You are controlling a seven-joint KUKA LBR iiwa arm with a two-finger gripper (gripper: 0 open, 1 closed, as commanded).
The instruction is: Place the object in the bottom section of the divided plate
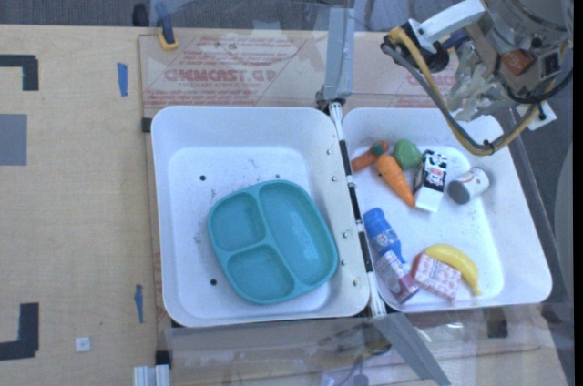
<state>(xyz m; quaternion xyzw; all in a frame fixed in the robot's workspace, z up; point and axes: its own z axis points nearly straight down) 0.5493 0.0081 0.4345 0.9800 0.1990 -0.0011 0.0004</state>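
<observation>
Two white bins are set on the bench; the plate point(271, 240) lies in the left one, objects like the carrot point(395, 179) in the right. Nothing is grasped by the jaws point(474, 102), their state untold. Picking seems pending; descent is called for.

We can read faint red lettering, "CHEMCAST GP", printed on the protective film of a clear acrylic sheet point(239, 70) lying on the counter point(73, 193) behind the left bin point(173, 138). Smaller red lines beneath it are too blurred for us to read. Packaging print in the right bin point(510, 284) is illegible.
</observation>
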